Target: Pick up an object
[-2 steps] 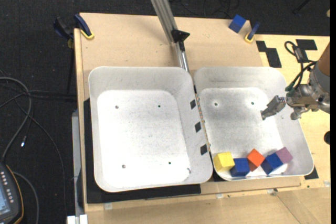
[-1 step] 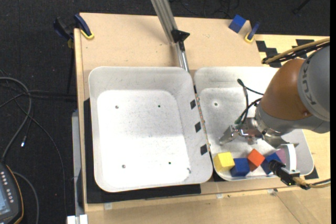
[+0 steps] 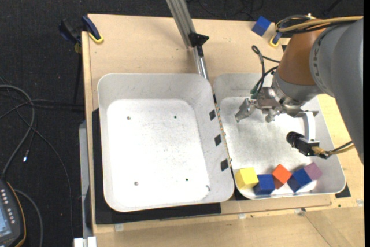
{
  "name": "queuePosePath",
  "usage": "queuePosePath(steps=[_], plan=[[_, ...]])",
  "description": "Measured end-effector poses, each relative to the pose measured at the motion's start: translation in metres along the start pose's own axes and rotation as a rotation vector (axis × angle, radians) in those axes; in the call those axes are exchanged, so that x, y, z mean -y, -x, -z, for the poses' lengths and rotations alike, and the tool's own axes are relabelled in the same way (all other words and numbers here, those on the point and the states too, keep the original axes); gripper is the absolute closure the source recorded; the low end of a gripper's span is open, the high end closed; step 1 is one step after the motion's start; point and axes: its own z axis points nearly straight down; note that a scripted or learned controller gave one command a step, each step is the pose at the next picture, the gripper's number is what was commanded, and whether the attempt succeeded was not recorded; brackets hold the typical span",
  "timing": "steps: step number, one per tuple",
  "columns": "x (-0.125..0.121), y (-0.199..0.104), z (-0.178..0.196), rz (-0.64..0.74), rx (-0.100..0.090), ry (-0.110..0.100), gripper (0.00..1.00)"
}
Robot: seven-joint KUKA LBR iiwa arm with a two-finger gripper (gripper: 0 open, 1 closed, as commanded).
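Wooden bench (image 3: 150,46) with two bins

The left bin (image 3: 110,89) and right bin (image 3: 231,85) sit side by side; a blue block (image 3: 262,25) lies at the far edge.

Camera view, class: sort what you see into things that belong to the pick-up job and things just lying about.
Job:
claw
yellow block
orange block
two blue blocks
purple block
right bin

Lying about:
left bin
blue block on bench
clamp
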Motion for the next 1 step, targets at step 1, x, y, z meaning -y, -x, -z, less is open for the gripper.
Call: queuePosePath(steps=[1], plan=[[0.0456, -0.0108, -0.0213, -0.007, -0.002, -0.012, 0.00]])
